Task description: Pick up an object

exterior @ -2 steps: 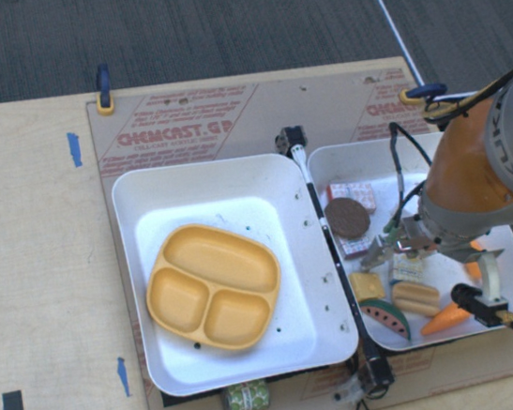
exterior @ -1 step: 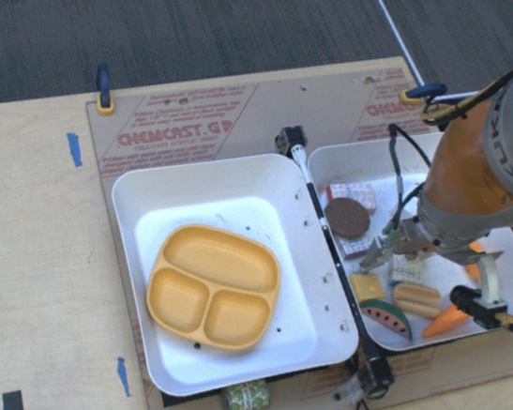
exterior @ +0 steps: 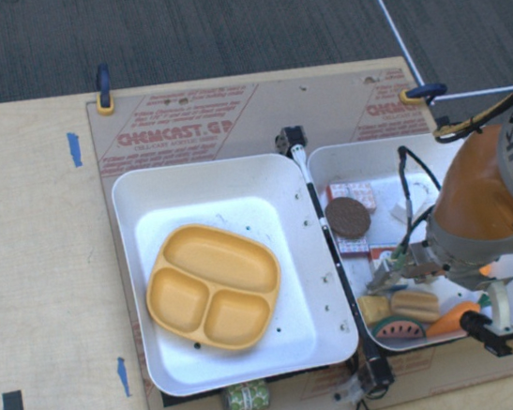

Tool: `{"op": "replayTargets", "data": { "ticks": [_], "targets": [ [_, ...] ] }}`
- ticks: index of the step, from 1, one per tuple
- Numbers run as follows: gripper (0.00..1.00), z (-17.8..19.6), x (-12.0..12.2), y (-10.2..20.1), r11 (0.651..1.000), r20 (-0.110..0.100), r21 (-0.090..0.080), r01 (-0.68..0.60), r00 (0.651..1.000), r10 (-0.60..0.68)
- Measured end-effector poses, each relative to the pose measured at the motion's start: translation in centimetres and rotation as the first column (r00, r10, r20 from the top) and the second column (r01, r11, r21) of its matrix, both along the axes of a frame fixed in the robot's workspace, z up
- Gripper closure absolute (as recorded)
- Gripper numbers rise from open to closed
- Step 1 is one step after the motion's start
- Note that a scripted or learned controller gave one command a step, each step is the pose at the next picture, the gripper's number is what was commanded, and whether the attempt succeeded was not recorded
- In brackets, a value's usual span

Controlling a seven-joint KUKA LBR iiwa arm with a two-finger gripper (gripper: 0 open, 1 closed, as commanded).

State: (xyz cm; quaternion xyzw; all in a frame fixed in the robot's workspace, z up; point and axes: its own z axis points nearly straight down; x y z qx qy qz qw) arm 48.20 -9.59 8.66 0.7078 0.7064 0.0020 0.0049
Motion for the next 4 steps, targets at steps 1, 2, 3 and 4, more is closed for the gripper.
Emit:
{"op": "replayTargets", "data": {
  "ticks": [1,2,3,4],
  "targets": [
    [1.00,1.0,0.2,0.1,1.000,0.004,0.001,-0.002,1.000,0.002],
    [1.00,9.9,-0.1,3.4,1.000,-0.007,0.004,-0.004,1.000,0.004],
    [1.00,10.9,0.0,3.4,1.000,-0.002,0.003,-0.005,1.000,0.005],
    [1.00,11.7,1.4,7.9,1.000,-0.008,0.004,-0.003,1.000,0.003]
  ]
}}
